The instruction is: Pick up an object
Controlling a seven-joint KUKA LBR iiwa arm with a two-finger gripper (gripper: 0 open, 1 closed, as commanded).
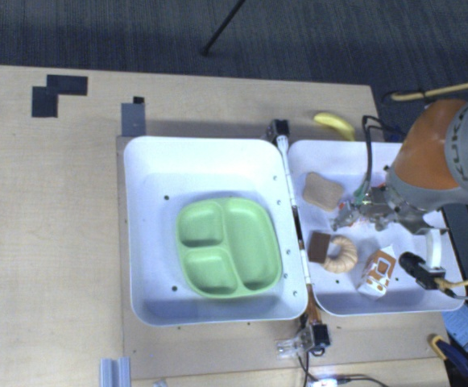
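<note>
Two bins sit before us; our hand (353,212) hovers over the right bin (403,297), grip state unclear.

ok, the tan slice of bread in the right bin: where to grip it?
Probably top-down across the short width of the bread slice. It lies flat with bare bin floor around it. Come from its left, away from the gripper and the donut.

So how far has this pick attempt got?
Nothing looks picked yet. The claw is low in the right bin, just above the donut, with the tan bread-like piece and carton lying nearby. Closing on an object and lifting it remain.
</note>
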